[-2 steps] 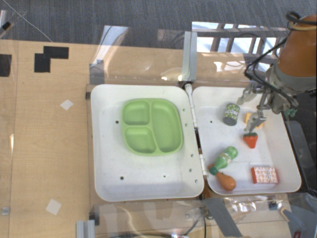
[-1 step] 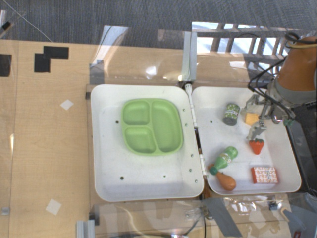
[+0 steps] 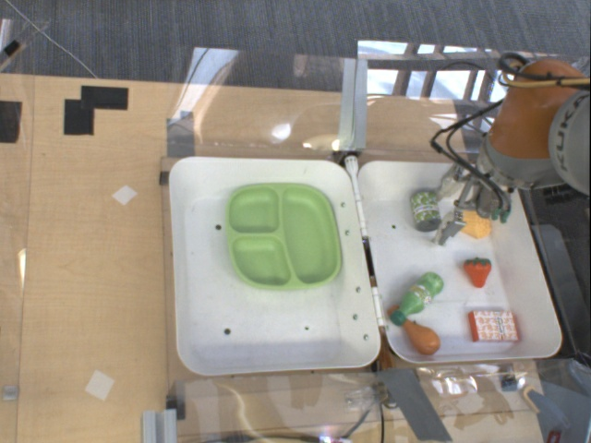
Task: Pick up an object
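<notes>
I was looking down on a robotics lab bench. Left of the gripper, two shallow white bins sat side by side on a pale wooden bench marked with black tape shapes. Clear plastic guards stood behind them, grey carpet beyond. Toy food, like the plastic strawberry below the gripper, suggested a test setup.

The arm ran off the right edge. Just right of the gripper, its fingers partly covered a yellow piece, too small to identify.
</notes>
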Motion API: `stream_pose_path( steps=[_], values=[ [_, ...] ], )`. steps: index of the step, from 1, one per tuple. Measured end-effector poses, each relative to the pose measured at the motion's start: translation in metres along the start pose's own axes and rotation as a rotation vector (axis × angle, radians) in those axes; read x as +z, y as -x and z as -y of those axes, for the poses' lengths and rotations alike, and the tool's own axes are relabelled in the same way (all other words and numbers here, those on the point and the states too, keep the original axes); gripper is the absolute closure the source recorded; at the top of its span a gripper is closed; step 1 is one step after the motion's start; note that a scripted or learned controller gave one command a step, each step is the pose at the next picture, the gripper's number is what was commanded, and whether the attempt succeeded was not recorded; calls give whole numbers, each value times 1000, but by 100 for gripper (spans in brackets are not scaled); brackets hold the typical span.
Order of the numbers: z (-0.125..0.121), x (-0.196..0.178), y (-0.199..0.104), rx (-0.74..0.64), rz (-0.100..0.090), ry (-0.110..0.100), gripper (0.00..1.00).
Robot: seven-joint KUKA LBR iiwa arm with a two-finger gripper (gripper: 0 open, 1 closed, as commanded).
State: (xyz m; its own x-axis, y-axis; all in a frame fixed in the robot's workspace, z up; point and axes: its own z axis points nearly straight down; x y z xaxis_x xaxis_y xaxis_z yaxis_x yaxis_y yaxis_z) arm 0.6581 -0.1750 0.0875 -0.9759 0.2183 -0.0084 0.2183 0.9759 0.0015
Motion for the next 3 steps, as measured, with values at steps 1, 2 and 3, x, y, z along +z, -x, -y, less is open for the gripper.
stream_pose_path(
  steps=[1, 2, 3],
  values=[
    [-1, -16, 4, -5, 15, -1, 100],
    [-10, -110, -16, 228, 9, 0, 100],
    [5, -52, -36, 423, -3, -2, 100]
  ],
)
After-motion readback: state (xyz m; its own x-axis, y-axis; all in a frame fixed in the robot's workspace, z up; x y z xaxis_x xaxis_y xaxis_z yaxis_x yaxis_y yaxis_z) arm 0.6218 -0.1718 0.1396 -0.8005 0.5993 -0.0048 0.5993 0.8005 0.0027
